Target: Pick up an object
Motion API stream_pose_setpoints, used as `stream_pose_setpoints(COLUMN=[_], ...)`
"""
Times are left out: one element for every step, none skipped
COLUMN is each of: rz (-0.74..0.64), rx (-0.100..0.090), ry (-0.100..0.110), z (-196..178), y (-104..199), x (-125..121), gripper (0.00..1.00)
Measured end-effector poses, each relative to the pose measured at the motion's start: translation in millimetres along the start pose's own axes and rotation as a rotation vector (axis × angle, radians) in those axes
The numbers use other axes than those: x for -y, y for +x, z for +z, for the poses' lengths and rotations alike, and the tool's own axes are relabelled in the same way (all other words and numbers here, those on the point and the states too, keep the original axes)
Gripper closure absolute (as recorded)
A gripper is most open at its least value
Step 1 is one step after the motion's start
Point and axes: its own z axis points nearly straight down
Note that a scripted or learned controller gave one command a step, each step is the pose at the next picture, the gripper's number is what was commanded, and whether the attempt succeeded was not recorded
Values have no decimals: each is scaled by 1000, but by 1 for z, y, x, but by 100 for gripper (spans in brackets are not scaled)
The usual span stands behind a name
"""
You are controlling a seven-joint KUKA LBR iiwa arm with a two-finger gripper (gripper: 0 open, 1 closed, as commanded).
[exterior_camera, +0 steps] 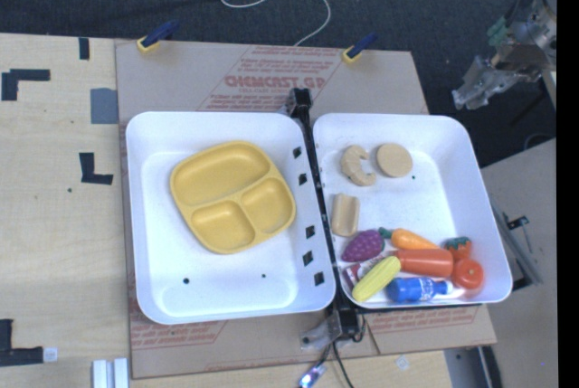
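The metal gripper (479, 88) hangs beyond the glossy white right bin (452, 187); its grip can't be made out. A smooth yellow plastic divided tray (232, 194) lies in the left bin (149, 196).

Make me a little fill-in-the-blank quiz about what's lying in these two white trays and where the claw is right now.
1. The yellow divided plate lies in the ____ bin.
2. The round cracker lies in the right bin, just to the right of the ____-shaped cookie.
3. The purple grapes lie just above the yellow ____.
4. The claw hangs outside the bins, off the right bin's ____ right corner.

Missing words: left; crescent; corn; upper
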Motion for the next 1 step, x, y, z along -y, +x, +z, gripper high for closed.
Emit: stream_pose_setpoints(rz=[12], rx=[-1], ry=[15], z=[-21], y=[-23], x=[50], gripper=[100])
